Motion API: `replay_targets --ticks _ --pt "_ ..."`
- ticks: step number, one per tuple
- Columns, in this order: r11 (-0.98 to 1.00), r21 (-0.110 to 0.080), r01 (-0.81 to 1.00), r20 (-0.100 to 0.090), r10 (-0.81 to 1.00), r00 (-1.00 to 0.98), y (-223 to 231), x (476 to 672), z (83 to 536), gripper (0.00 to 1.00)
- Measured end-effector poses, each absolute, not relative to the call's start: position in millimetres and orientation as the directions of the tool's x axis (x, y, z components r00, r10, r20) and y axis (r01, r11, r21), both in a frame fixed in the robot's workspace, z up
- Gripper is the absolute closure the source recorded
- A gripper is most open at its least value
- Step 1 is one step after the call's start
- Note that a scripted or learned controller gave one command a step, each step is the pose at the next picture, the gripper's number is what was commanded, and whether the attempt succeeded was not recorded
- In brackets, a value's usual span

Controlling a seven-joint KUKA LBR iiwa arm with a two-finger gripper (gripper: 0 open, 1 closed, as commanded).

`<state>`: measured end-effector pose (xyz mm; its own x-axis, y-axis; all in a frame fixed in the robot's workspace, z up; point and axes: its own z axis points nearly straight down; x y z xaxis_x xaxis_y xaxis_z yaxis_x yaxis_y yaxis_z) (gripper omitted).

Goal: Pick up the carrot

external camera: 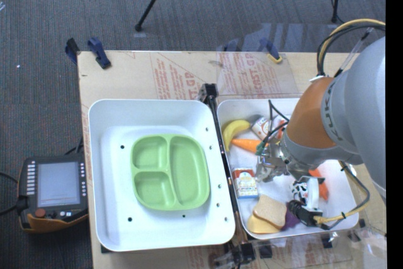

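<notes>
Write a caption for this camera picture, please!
Robot gripper hovers beside the carrot in the right bin of toy food.

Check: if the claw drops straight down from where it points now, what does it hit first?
Probably bare floor of the right bin, just right of the small carton. The claw sits below the carrot, though depth is unclear.

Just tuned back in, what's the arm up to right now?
The arm is reaching into the right bin from the right, with its gripper low over the toy food there. The carrot lies just beside it, between the banana and the gripper, and looks to be resting on the bin floor rather than lifted. A small carton, bread slices and other pieces sit nearby. The left bin holds a green divided plate.
</notes>
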<state>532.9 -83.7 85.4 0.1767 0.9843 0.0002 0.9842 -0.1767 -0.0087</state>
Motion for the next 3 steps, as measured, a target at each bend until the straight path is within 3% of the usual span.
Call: replay_targets --ticks 1,2,3 --pt "-0.19 0.002 0.982 -0.019 0.982 0.19 -97.6 532.9 88.2 0.0" --pt "-0.478 -0.005 0.879 -0.002 0.879 0.478 -83.5 572.5 86.0 0.0" --pt "-0.802 -0.004 0.598 -0.004 0.598 0.802 -100.4 603.2 86.2 0.0"
